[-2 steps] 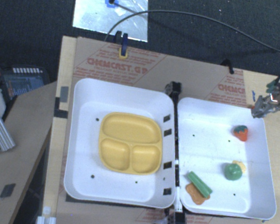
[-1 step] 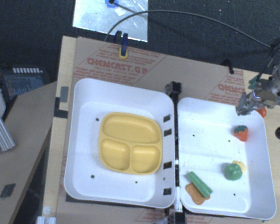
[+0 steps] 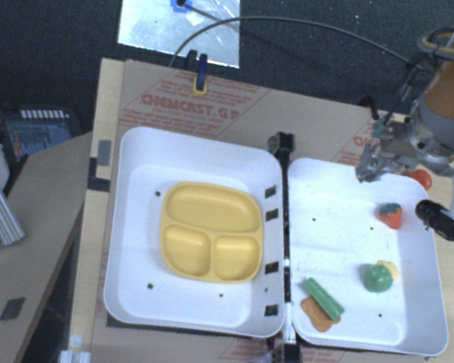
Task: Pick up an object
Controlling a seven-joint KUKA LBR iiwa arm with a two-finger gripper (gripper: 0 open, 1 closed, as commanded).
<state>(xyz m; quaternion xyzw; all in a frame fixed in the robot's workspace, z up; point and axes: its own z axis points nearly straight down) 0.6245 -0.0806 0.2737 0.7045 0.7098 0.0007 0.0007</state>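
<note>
Near right bin [image 3: 421, 328]: green stick [image 3: 324, 298] lying on orange piece [image 3: 318, 317]; green ball [image 3: 378, 279] touching yellow bit [image 3: 389, 268]. Mid: red-green toy [image 3: 389, 213]. Left bin [image 3: 130, 204]: yellow tray [image 3: 208, 231]. Far: gripper [image 3: 370, 171] above right bin's far edge, carrying nothing visible; finger state — cannot tell. Step, judged: approach, no pick yet. Next move calls for descent over chosen object. Board [image 3: 222, 104] reads "CHEMCAST".

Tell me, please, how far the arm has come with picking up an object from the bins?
Nothing looks picked up yet. The gripper hangs over the far edge of the right white bin, with nothing visible in it. The small orange-red and green toy, the green round toy and the green stick lie on the bin floor. Descent, grasp and lift remain.
</note>
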